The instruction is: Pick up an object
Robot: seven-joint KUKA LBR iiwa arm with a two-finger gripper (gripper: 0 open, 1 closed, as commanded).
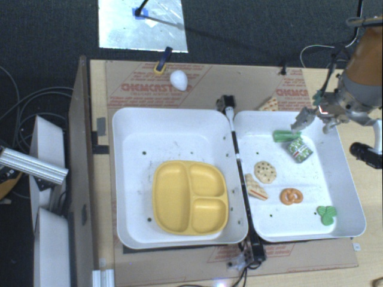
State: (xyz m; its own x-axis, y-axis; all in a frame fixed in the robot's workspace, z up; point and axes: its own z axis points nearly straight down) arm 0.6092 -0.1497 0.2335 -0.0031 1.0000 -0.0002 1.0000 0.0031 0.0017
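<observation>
The right bin (341,178) holds several small items: a green piece (285,136), a green-and-white packet (300,151), a round cookie (264,172), a tan wedge (257,191), a pretzel (291,196) and a green clump (326,214). My gripper (315,122) hangs over the bin's far right part, just above and right of the green piece. Its two fingers (301,119) stand spread apart, open, with nothing between them.
The left bin (134,160) carries a yellow divided plate (190,196). Behind the bins on the cardboard lie a white ball (178,79), a yellow-and-blue tool (161,62) and a cracker (269,104). A silver sheet (142,17) lies farther back. Cables run at left.
</observation>
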